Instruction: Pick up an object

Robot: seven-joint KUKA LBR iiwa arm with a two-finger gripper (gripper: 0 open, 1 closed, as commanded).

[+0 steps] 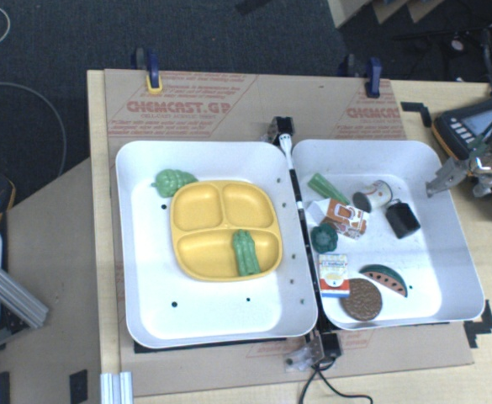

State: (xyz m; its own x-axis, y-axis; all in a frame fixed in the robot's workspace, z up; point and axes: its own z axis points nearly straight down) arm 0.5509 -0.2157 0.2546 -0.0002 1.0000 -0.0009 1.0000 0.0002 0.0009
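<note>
**Gripper at the right bin's far right edge**

Nearest the camera, a brown round cookie point(363, 299) lies by the right bin's point(447, 251) near edge, beside a watermelon slice point(385, 279). A black block point(402, 220) sits mid-bin. The gripper point(441, 181) hangs over the far right edge, seemingly spread open and holding nothing, though it is small and blurred.

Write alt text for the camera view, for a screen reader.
Two white bins sit side by side on a bench: the left bin holds a yellow divided plate with a green toy in its lower compartment, the right bin a scatter of small toys. The pincer hangs at the right bin's far right rim.
</note>
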